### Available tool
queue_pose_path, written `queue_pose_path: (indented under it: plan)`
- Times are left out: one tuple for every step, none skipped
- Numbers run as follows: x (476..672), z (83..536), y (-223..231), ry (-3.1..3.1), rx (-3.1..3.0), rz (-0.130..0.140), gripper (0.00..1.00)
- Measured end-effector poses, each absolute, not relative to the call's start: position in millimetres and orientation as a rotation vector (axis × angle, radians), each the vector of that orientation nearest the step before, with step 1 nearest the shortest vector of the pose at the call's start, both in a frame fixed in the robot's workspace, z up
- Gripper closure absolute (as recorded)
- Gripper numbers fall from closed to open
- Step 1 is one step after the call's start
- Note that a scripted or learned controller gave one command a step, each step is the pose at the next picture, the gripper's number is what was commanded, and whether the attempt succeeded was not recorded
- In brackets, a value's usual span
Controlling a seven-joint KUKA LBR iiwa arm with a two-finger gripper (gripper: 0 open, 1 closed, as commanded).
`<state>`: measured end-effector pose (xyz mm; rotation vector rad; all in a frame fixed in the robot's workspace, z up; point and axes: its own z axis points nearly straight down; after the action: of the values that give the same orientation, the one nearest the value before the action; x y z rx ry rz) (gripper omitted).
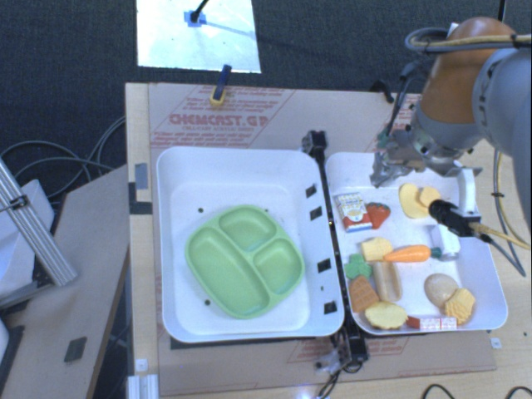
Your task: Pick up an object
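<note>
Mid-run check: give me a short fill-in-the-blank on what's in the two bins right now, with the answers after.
1. The green divided tray lies in the ____ bin.
2. The toy carrot is ____ in colour.
3. The end effector hangs over the far end of the ____ bin.
4. The green tray has ____ compartments.

Missing words: left; orange; right; three

the bench (141, 214) has a printed cardboard sheet (233, 119) on it, with two white bins (241, 169) side by side mid-frame.
</note>
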<state>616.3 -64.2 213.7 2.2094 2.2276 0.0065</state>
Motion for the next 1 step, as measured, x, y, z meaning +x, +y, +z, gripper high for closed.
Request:
queue_pose_path:
  plan:
    - [621.9,235.2,-53.2,2.227,2.213,0.004,1.00]
